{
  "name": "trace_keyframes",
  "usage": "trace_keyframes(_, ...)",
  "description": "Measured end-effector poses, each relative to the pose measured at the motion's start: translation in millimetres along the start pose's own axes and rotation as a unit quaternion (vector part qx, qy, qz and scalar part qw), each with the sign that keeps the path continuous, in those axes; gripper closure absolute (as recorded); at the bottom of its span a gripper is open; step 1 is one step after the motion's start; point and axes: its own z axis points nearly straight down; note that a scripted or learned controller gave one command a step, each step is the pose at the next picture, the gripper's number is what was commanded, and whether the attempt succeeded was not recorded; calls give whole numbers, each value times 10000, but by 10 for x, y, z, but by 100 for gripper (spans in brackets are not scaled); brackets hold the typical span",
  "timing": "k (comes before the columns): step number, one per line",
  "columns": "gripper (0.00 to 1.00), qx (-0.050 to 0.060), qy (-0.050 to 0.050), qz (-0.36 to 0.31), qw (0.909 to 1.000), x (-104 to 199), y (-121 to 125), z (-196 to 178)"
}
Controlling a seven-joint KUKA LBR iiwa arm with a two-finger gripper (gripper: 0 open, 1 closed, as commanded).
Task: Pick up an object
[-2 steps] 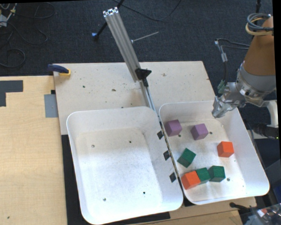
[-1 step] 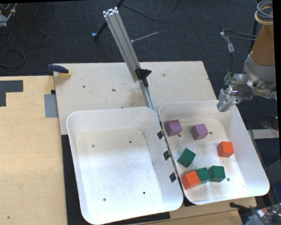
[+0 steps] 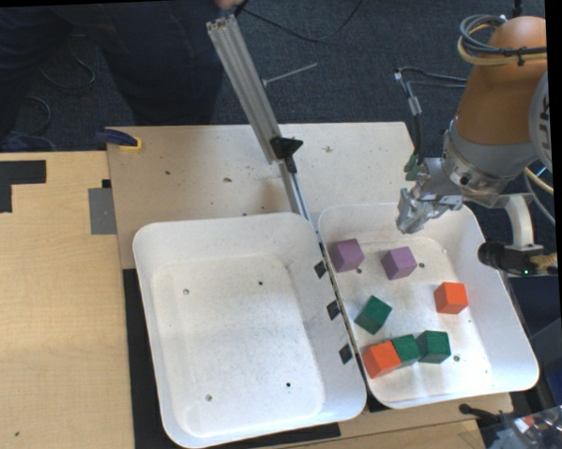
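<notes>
Blocks are lying scattered in the right bin, seven in all, and none of them is sitting between the fingers of the hand. Two purple blocks are resting near the bin's far end: one close to the divider side, the other a little to its right. An orange block is sitting alone toward the right wall. A dark green block is lying tilted near the middle. Along the near part, three are forming a row and seem to be touching: an orange block, a green block, and another green block.

Grey with an orange band, the arm is reaching in from the right, and the hand is hanging over the far edge of the right bin, just beyond the second purple block. Whether its fingers are spread or closed cannot be told from this angle.

Beside it, the left bin is sitting on the pale worktop. A slanted metal rail is running down toward the seam between the two bins.
</notes>
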Motion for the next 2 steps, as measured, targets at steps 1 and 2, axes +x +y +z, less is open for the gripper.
trace_keyframes(1, 100, 2, -2, 1, 10000, 446, -38, 149)
trace_keyframes(2, 100, 4, 1, -2, 10000, 1054, -119, 232)
